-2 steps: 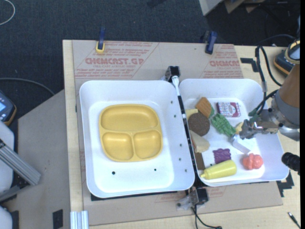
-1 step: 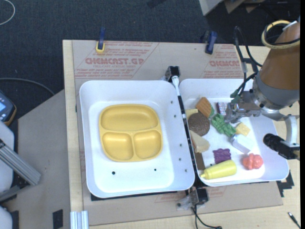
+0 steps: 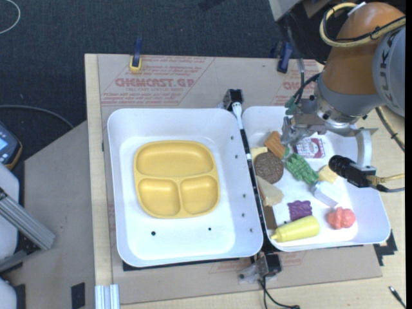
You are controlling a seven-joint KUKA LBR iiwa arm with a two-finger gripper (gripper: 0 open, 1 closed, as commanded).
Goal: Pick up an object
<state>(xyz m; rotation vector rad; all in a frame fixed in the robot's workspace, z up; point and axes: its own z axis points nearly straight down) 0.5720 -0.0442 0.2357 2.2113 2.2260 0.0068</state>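
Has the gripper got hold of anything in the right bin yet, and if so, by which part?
Cannot be told. The gripper is low over the right bin, beside the orange-brown piece and above the green toy, but nothing is visibly between its fingers.

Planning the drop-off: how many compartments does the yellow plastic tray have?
3. The yellow plastic divided tray in the left white bin has one wide compartment at the far side and two smaller ones side by side nearer the camera.

A dark speckled carpet floor [image 3: 96,18] was seen around a tabletop [image 3: 193,82] faced with brown cardboard printed in red lettering and held by blue clamps [image 3: 136,55] at its far edge, while a thin white cable [image 3: 13,11] lay looped on the carpet at upper left.
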